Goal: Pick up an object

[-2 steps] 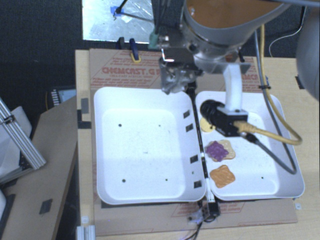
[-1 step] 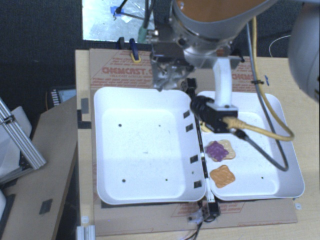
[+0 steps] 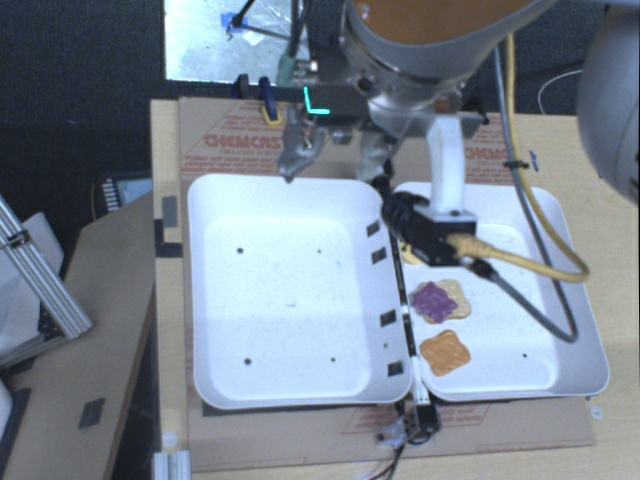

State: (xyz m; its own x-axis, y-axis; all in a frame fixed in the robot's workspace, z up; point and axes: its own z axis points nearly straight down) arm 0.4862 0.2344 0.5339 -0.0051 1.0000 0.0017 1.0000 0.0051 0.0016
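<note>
The gripper (image 3: 330, 163) hangs open and empty over the bins' far edge, while the purple toy (image 3: 434, 301) and orange toy (image 3: 444, 352), likely light, flat and soft, need edge pinches.

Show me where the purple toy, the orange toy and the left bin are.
purple toy (image 3: 434, 301): camera view, its middle.
orange toy (image 3: 445, 352): camera view, its middle.
left bin (image 3: 285, 303): camera view, bare floor.
</note>
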